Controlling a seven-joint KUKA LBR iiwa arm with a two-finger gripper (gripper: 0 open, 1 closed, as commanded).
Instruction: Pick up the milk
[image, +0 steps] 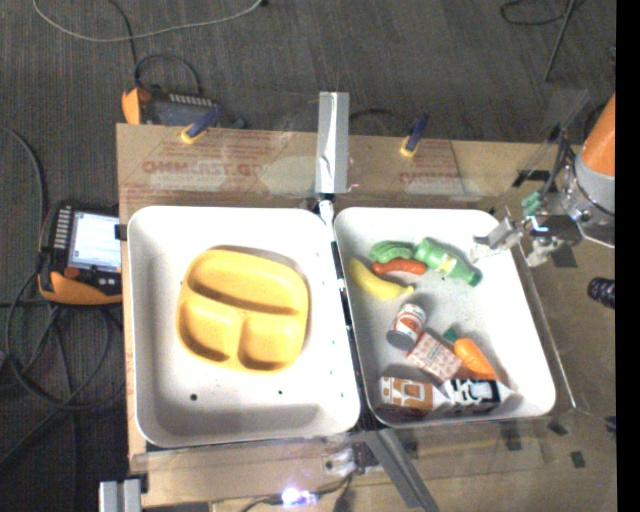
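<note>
- Hovering at the right edge of the frame, my fingers sit over the upper right corner of the right bin, so I judge this as the approach step, with no grasp yet made.
- I take the milk to be the black-and-white patterned carton lying along the bin's lower wall, lower right of the frame, well apart from me.
- It lies just beside a brown carton on its left, with a carrot and a small red-patterned box close above it.
- I hold nothing; how far open I am, I cannot tell at this size.
- Next I would need to travel down the frame to the carton and descend without catching the carrot or the bin wall.
- Across the divider, the left bin carries a yellow tray.
</note>
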